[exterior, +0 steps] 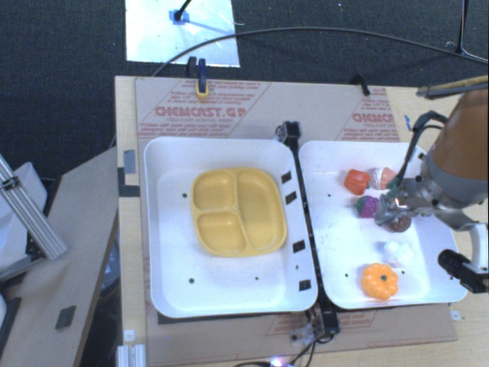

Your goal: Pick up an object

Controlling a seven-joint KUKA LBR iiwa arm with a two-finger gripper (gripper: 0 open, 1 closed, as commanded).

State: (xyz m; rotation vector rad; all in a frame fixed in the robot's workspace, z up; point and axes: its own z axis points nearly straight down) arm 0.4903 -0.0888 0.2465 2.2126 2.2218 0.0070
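In the right bin [336, 274] lie a red-orange toy [356, 181], a pale pink-and-white toy [381, 177], a purple grape-like toy [368, 206], a small white object [397, 252] and an orange pumpkin [380, 280]. My gripper [396, 212] hangs low over the bin's middle right, just right of the purple toy. A dark brownish object [399, 222] sits right at its tip. The arm hides how the gripper stands around that object.
The left bin [164, 228] holds a yellow divided plate [238, 211]. A black divider with clips [299, 205] runs between the bins. The arm's orange band [466, 147] and grey wrist cover the right bin's far right side. Cables cross the dark floor behind.
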